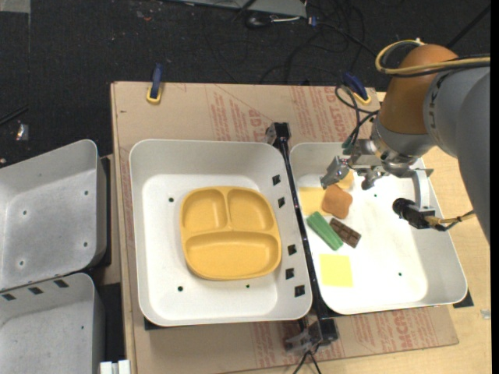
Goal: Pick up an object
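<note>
From the overhead camera, my gripper (352, 174) hangs over the right bin (437, 287), its fingers spread apart with nothing between them. Just below them sits an orange-brown block (337, 202), near the bin's left wall. Beside it lie a green bar (323, 231) and a brown bar (345, 232), touching each other, with a yellow square (336, 270) further down. The left bin (148, 209) holds a yellow divided plate (231, 234).

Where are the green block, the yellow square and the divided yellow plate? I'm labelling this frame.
green block (323, 231), camera view, middle of its top face.
yellow square (336, 270), camera view, centre of its flat surface.
divided yellow plate (231, 253), camera view, floor of its large near compartment.
</note>
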Tool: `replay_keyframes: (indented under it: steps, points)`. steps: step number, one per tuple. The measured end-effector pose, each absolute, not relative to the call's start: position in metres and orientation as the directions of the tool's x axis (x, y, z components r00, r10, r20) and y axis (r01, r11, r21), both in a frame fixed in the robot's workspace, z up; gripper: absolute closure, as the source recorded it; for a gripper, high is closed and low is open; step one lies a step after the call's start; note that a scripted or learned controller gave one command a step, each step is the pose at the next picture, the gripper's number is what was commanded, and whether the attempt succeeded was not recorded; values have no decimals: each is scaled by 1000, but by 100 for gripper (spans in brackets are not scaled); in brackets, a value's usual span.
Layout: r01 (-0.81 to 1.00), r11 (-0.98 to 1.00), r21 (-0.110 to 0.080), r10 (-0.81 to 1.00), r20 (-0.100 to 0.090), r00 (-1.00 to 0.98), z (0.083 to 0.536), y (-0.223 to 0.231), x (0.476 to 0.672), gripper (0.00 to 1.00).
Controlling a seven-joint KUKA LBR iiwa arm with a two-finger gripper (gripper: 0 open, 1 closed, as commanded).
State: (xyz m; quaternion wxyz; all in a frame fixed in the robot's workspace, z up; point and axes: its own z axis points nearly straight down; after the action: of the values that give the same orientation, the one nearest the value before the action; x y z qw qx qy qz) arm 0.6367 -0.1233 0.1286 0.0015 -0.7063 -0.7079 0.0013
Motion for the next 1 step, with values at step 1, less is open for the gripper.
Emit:
replay_keyframes:
  steps: [1]
  points:
    - [1000,2,2,1000,-1,-2,142,-124,638,100]
